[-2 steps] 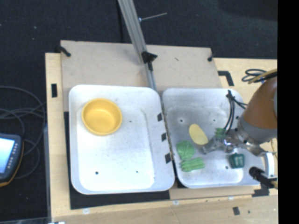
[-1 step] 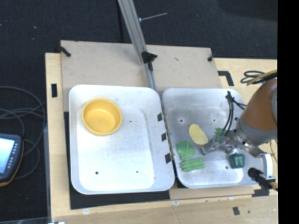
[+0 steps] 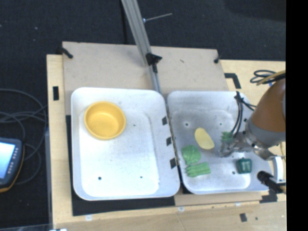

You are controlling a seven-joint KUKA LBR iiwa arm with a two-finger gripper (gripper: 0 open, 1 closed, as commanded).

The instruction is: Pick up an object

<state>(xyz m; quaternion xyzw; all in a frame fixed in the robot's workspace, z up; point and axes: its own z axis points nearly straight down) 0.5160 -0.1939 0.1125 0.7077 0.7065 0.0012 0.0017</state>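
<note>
Claw (image 3: 226, 146) sits low in the right bin (image 3: 202, 102), by a small green piece (image 3: 226, 137); I can't tell how it's set. I judge it mid-descent; next it needs a clean close, then lift.

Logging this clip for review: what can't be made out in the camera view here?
- Hand: blurred, under the arm; grasp unreadable.
- Small green object beside it: partly covered, identity unclear.
- Dark green block: too small to name.
- Arm: cut off at the right edge.
</note>
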